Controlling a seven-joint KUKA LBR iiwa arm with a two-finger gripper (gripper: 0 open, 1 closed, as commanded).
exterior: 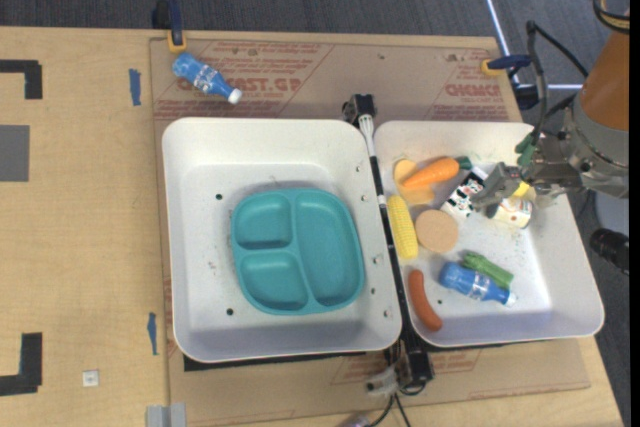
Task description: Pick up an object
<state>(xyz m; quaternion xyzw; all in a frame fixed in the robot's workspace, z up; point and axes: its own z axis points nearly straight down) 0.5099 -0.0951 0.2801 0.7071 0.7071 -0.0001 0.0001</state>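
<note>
Over the right bin (570, 245), at the frame's right edge, the gripper (497, 190) hangs low among the toys.
Whether it grips anything cannot be told; it sits just beside a white and yellow piece (515, 212) and a black-and-white item (462, 196). Left of it lie a carrot (430, 173), corn cob (402, 226), tan disc (436, 231), blue bottle (474, 281) and sausage (424, 299). The left bin (190, 215) holds a teal divided plate (297, 249).

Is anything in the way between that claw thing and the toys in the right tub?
Nothing visible blocks it. The tool hangs over the right white bin, just above a small white and yellow item, with the orange plastic carrot to the left.
</note>
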